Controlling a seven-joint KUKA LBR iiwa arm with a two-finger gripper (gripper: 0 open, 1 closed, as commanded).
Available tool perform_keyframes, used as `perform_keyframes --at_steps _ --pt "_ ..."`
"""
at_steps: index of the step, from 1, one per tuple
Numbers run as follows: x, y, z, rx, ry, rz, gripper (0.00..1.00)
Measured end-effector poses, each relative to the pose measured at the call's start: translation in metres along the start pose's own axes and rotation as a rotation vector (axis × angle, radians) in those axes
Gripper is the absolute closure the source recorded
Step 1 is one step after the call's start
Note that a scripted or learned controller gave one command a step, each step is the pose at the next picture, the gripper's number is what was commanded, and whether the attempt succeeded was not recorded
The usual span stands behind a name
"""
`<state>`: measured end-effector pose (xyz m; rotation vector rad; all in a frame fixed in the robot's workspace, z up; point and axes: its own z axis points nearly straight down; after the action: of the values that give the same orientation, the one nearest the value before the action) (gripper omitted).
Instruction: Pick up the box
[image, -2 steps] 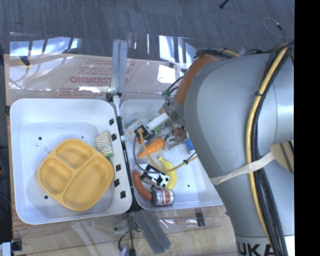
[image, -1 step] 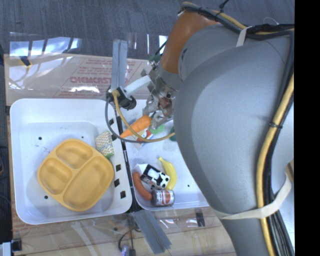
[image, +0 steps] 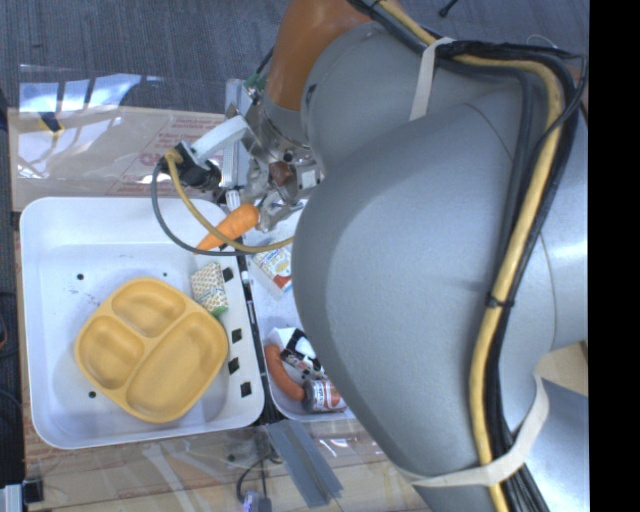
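bench with two white bins side by side, left bin (image: 40, 300) holds a yellow tray (image: 150, 348) with three wells, and a small patterned box (image: 208, 284) sits just beside the tray's upper right corner, near the divider between bins. right bin (image: 262, 385) mostly covered by the arm (image: 420, 260); a red-white packet (image: 272, 266), a can (image: 322, 396) and something orange beside it peek out. gripper (image: 262, 205) is at the far end of the bins over the divider, with a carrot (image: 230, 226) right at its tip, looks touching but can't confirm it's between the fingers; jaw state cannot tell, wrist hardware and cables block it. arm comes in from the right, big grey body tilted over the right bin, orange band up top, wrist pointing down-left. judgement: box not yet grasped. to do it well, come down squarely over the box, straddle its narrow sides, keep clear of the tray rim and bin wall, don't drag the carrot along.
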<state>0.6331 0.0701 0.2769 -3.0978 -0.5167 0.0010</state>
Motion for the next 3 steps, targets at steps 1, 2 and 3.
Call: perform_keyframes --at_steps 1,2,3 --pt "-0.022 -0.019 0.038 0.001 -0.005 -0.032 1.0" --pt "-0.021 -0.019 0.037 0.0 -0.003 -0.032 0.0" --pt "-0.011 -0.022 -0.025 0.002 -0.004 -0.301 0.0"
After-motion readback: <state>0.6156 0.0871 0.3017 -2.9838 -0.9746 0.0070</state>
